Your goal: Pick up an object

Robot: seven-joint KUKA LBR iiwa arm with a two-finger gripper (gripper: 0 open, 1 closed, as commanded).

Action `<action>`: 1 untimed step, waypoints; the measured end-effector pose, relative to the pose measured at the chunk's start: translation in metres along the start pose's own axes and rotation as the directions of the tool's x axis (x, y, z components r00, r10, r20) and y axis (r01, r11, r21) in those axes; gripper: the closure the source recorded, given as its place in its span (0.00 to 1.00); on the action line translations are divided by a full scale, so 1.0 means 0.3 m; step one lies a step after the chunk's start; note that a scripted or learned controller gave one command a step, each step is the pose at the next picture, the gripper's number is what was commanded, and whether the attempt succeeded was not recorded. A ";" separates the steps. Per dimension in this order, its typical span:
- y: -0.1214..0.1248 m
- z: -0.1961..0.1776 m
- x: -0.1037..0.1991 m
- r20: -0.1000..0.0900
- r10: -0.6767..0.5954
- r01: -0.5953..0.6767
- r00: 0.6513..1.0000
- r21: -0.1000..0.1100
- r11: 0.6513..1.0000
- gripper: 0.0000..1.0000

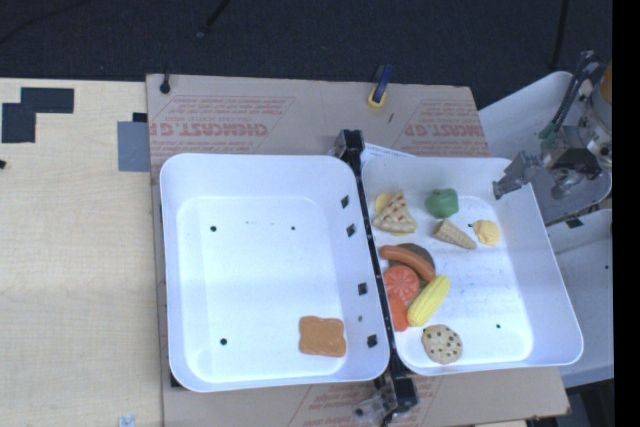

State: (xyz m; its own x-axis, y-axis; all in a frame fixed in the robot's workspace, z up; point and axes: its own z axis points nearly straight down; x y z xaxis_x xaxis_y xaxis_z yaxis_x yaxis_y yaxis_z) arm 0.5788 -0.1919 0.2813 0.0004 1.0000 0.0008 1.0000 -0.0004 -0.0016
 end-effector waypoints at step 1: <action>0.016 -0.889 0.086 0.005 -0.003 0.003 1.000 -0.018 1.000 0.00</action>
State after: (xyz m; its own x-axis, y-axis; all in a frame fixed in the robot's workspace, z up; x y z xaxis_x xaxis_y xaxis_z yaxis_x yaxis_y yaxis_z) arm 0.5839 -0.1663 0.5479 -0.0025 1.0000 -0.0040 0.9999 0.0025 0.0164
